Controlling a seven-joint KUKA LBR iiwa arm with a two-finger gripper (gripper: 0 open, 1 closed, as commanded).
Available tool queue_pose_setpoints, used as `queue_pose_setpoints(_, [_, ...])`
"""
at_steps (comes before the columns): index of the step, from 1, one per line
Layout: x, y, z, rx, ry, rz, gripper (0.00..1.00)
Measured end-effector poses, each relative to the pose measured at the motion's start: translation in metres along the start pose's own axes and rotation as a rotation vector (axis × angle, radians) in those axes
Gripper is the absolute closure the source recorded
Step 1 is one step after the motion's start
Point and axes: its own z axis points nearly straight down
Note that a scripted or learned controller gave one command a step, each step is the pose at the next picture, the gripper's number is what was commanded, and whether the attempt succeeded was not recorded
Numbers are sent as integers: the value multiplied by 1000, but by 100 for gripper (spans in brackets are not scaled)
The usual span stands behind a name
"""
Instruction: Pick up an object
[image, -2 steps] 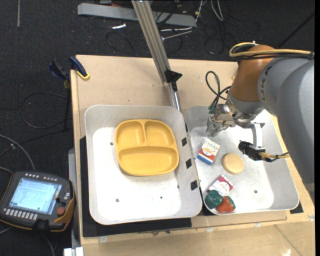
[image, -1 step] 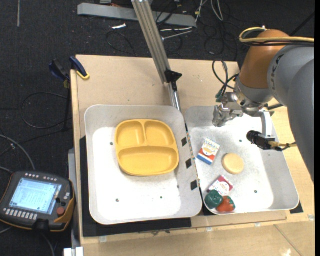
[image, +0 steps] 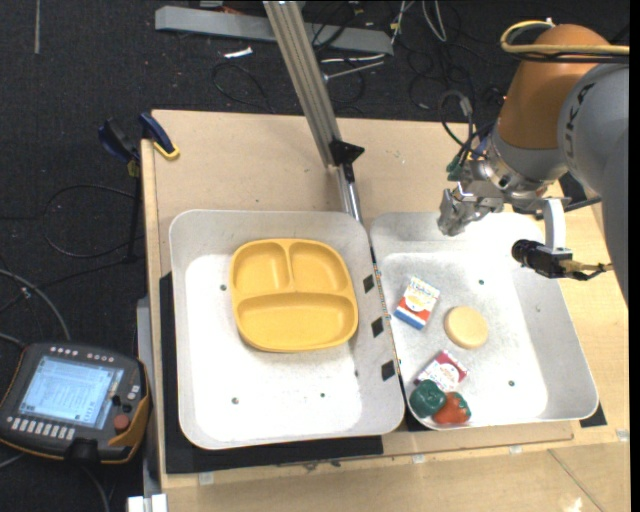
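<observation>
Camera view puts your two-finger gripper (image: 456, 218) over the back rim of the right-hand shallow white bin (image: 540, 360), hanging from the grey arm with the orange band (image: 545, 75). Nothing sits between its tips, and whether they are spread or closed you cannot tell at this slant.

Your candidates lie well forward of it in that bin: a small white carton with blue and orange print (image: 417, 303), a pale round disc like a biscuit (image: 466, 327) just beside it, and, crowded into the near corner, a red-and-white packet (image: 443, 372) touching a green and red plastic vegetable pair (image: 440, 402). The left bin (image: 200, 400) holds a yellow divided plastic plate (image: 294, 294).

Go for the carton or the disc, I'd judge; each has free floor around it. Bring the gripper forward above the target, line the tips across its narrow side, then descend straight. Avoid the corner cluster: the wall and neighbours would likely block one tip.
</observation>
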Motion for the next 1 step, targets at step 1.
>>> queue_pose_setpoints(1, [41, -29, 4, 8, 2, -4, 100])
